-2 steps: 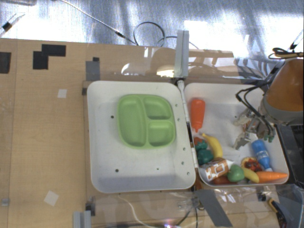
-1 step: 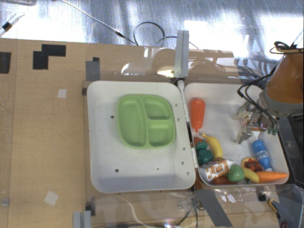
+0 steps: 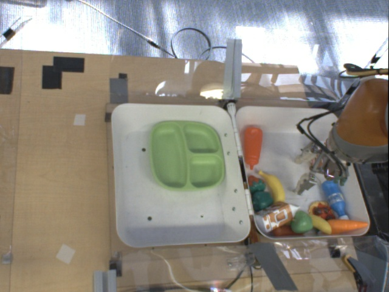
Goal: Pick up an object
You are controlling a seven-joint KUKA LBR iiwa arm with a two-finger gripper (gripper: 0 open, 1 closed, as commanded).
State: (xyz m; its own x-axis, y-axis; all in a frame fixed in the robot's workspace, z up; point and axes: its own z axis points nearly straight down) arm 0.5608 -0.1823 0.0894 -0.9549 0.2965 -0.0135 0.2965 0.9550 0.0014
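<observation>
The robot's jaws (image 3: 310,178) hang low in the right-hand shallow white plastic bin (image 3: 285,123), over bare floor; they are too small and cluttered with cable to tell whether they stand apart or together, and nothing shows between them.

Just beside them, toward the arm, lies a small blue plastic bottle with a white cap (image 3: 335,198). It looks light, stiff and slick; a grip across its middle should suit. On the jaws' far side lies a yellow toy banana (image 3: 273,186), curved and hard, best pinched across its thick middle. Well beyond that, an orange plastic bottle with a white cap end (image 3: 252,146) rests along the dividing wall, awkward to straddle.

Below the jaws the bin's lower corner is crowded: an orange toy carrot (image 3: 347,226), a green toy fruit (image 3: 301,222) and a small printed box (image 3: 277,215) are touching or nearly so. The bin floor above the jaws is open room.

The left bin holds a green sectioned plastic plate (image 3: 186,154).
</observation>
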